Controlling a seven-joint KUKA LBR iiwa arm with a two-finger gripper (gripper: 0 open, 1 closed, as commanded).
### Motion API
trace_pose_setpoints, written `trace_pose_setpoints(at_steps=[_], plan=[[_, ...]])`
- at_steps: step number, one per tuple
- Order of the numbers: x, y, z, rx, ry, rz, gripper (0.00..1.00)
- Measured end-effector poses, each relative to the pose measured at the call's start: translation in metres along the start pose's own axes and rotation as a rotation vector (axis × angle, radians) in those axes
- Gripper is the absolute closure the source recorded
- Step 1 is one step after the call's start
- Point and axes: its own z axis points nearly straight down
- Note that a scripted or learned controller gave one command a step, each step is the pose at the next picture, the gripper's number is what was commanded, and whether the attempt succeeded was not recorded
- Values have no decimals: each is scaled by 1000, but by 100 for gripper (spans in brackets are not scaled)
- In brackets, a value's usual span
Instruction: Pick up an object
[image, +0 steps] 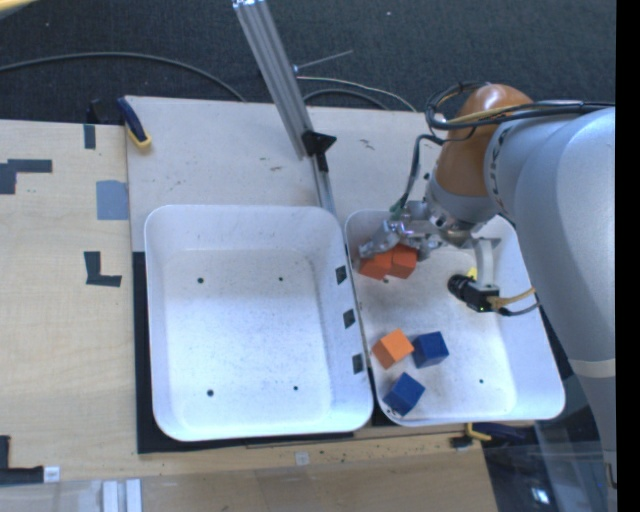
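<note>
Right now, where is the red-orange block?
The red-orange block sits at the claw, near the back-left corner of the right bin, up-frame of the orange cube and two blue cubes.

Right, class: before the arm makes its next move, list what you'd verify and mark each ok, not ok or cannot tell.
1. Gripper over the right bin: ok.
2. Red-orange block directly at the gripper: ok.
3. Block actually held: cannot tell.
4. Orange cube and two blue cubes away from the gripper: ok.
5. Left bin free for a drop: ok.
</note>
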Motion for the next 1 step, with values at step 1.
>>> trace_pose_setpoints(at_steps=[1], plan=[[3, -15, -1, -22, -10, 6, 0]])
